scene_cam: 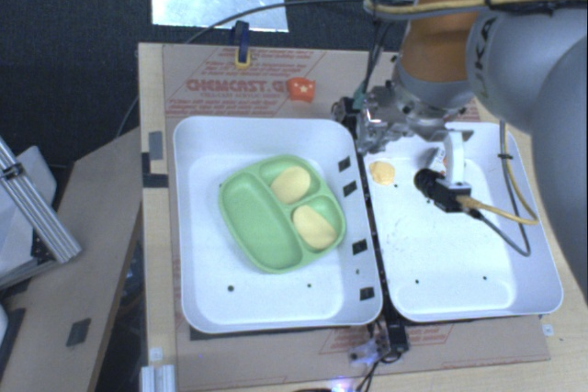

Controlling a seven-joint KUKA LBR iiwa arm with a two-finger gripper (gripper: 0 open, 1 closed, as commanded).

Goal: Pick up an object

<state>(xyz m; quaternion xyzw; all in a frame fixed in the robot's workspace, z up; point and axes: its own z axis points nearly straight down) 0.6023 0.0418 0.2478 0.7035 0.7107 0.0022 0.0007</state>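
- While the grey arm's gripper [381, 131] hangs over the right white bin [478, 275], I cannot tell its state.
- Small round yellow disc [381, 171] lies flat just below it, no clear long axis.
- Glossy green divided plastic tray [276, 216] sits in the left bin.

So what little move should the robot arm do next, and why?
Probably a short drop straight down. The gripper hovers at the far left corner of the right bin, and the small yellow piece lies loose on the floor just in front of it. The green tray with two yellow pieces sits in the left bin.
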